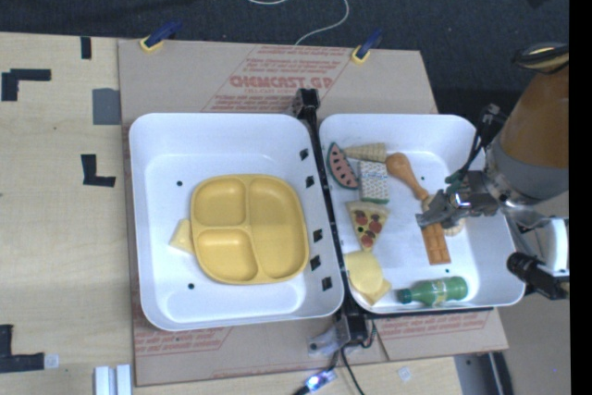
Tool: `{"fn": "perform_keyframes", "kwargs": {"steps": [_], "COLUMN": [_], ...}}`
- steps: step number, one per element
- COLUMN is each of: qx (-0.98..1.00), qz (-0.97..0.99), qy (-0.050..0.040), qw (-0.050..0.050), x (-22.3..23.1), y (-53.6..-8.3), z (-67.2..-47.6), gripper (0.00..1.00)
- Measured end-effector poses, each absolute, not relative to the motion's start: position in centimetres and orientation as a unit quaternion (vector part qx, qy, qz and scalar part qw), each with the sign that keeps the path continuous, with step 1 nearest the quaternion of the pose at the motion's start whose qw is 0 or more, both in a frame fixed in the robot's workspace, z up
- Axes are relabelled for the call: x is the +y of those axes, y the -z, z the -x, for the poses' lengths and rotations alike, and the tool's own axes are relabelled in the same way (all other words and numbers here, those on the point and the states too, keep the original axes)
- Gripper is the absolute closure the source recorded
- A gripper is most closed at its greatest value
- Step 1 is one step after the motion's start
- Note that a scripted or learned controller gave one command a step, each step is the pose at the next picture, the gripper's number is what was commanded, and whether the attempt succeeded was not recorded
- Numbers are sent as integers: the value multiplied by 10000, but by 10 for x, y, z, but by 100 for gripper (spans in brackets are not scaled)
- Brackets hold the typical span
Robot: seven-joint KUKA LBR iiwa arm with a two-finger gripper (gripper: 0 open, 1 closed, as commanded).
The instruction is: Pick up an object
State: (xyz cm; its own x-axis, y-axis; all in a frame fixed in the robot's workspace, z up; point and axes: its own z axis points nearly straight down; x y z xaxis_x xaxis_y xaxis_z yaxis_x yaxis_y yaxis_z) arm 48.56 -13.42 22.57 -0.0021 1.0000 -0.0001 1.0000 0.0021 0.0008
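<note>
Just left of the gripper [440,214] we see a wooden spoon [407,173] and pizza slice [368,225] in the right bin [481,291]; a green bottle [433,292] lies below. An orange stick [435,242] sits directly beneath the jaws (we cannot tell their spread or any contact).

Grey arm [529,169], orange band [546,111], dark metal claw [442,210], black cable

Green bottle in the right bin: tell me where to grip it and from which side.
Grip the green bottle across its body's middle, coming straight down from above. It lies on its side along the right bin's near wall, so close the fingers across its width, probably clear of the yellow wedge.
</note>
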Motion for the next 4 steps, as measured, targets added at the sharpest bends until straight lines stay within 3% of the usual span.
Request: {"fn": "perform_keyframes", "kwargs": {"steps": [2,3,4], "qx": [7090,7091,7076], "qz": [-7052,-7051,-7067], "qy": [2,-3,15], "qw": [-6,-4,-3], "x": [-59,-11,-14], "y": [-219,-234,-219], "z": [-552,-573,-567], "gripper": [100,100,100]}}
